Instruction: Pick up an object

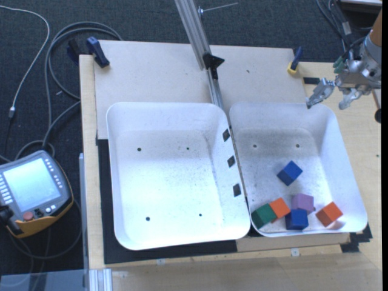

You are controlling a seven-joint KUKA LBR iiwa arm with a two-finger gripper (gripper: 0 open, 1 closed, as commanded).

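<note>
Blocks cluster at the near edge of the right bin [339, 139], approx. 6 o'clock within it: a green cube [263, 214] touching an orange cube [279, 208], a dark blue cube [296, 219] just beside them w/ a purple cube [303, 202] against its far side, and a second orange cube [329, 213] near the bin's 5 o'clock corner. A lone blue cube [290, 173] sits apart, nearer the bin's centre.

The pincer [330, 96] hangs over the bin's rim at approx. 1 o'clock, well apart from all the blocks, its two fingers spread open w/ nothing between them.

The left bin [121, 126] lies alongside, touching the right one; three dark tabs mark the seam. Both rest on the table [151, 71]. A blue clamp [97, 51] grips the table at 10 o'clock, another clamp [295, 62] at 1 o'clock. A metal rail [191, 23] slants in from 12 o'clock. A teach pendant [30, 193] lies on the dark floor at 8 o'clock, cables [60, 41] looping above it.
</note>
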